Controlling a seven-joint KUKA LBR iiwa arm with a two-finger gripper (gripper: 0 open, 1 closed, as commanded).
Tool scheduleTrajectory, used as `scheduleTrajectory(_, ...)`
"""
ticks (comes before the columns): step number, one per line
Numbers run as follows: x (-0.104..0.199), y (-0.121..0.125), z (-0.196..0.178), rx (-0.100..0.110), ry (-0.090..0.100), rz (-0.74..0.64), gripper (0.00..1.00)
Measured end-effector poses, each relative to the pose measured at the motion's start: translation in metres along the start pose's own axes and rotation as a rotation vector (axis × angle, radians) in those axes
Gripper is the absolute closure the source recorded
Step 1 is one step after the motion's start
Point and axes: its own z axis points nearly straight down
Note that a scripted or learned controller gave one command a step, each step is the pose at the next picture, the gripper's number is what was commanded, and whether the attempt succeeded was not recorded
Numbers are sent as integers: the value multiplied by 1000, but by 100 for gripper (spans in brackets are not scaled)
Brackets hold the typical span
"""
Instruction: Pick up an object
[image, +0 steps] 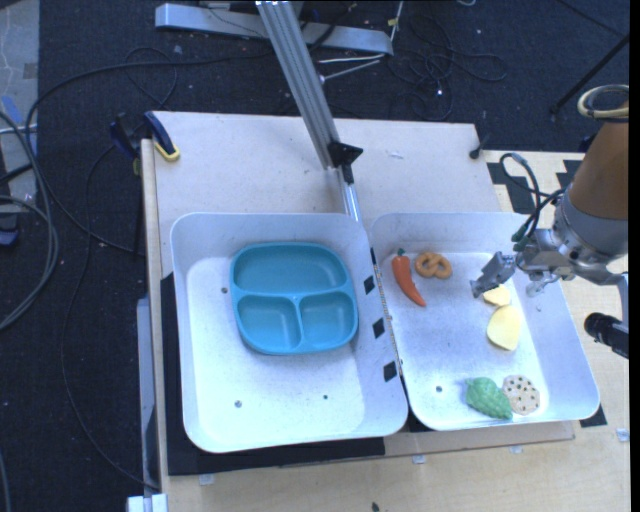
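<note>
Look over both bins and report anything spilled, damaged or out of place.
Nothing stands out. The blue divided tray lies flat in the left bin. The carrot, pretzel, yellow pieces, green leaf and cookie lie apart in the right bin, under the pincer.

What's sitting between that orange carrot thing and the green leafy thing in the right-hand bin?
Nothing. In the camera view, only bare white bin floor lies between the carrot and the green leafy piece. The yellow slice lies off to the right.
</note>
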Motion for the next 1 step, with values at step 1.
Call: scheduleTrajectory(1, 0, 3, -7, -13, -3, -3, 0)
